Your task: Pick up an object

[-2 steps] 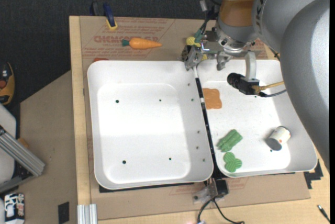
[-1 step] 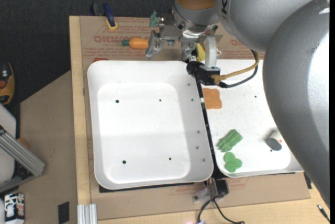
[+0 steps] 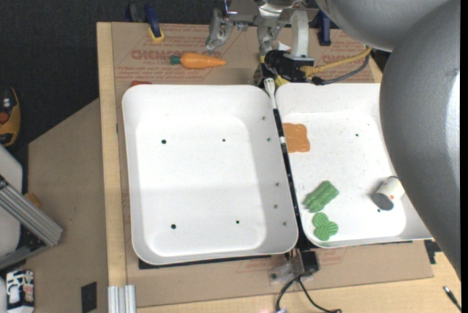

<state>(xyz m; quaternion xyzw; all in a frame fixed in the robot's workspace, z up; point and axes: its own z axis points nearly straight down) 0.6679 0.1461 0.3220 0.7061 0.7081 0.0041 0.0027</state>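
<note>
The grey arm looms largest, sweeping in over the right bin, and that bin serves as the landmark: inside it lie an orange flat piece near its left wall, two green pieces toward its front edge, and a small grey-and-orange object by its right side. The left bin sits touching the right bin's left wall. Beyond the right bin's far left corner, the end effector hangs over the desk close to a carrot lying on the board; whether its fingers are parted or closed cannot be told, and nothing shows between them.
</note>
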